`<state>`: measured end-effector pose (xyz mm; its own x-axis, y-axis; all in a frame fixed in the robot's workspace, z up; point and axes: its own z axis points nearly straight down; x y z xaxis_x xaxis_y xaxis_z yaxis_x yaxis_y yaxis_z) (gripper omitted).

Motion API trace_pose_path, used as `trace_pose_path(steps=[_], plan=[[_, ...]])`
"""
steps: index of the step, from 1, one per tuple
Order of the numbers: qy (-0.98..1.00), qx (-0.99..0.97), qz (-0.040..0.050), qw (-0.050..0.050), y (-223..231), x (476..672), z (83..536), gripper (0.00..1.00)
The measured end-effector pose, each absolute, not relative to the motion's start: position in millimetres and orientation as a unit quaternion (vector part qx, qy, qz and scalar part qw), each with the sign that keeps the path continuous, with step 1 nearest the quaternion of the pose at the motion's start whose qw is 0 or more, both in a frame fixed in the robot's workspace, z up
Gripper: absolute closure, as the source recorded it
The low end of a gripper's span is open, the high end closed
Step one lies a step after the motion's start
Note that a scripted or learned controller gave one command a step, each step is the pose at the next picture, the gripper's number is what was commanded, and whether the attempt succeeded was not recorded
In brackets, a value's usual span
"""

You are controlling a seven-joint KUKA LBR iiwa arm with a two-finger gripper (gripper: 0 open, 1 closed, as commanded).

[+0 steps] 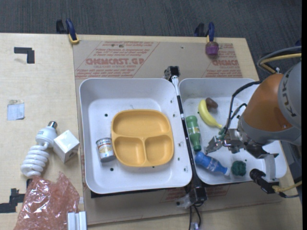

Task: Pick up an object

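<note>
Right bin, viewed obliquely from above. The tool hangs over the bin's middle, its tips pointing toward the view's left; whether it is spread or closed cannot be told, and nothing is seen held in it. Nearest, directly below the tips, lies the blue bottle, long axis slanting from upper left to lower right, with a dark green ball just beside its lower end. Left of the tips stands the green bottle, long axis running up-down along the bin's left wall. Farther, above the tips, the banana curves beside a brown object. The blue bottle appears the closest candidate; a grasp would best close across its slanted axis.
</note>
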<state>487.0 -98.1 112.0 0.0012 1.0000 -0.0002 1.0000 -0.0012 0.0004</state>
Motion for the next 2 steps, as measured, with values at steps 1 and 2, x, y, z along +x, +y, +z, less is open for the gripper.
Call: trace_pose_path(steps=[1, 2], plan=[[0.707, 0.707, 0.0005, 0.0, -93.4, 478.2, 92.5, 0.0], [0.707, 0.708, 0.0012, 0.002, -94.0, 479.6, 102.4, 1.0]])
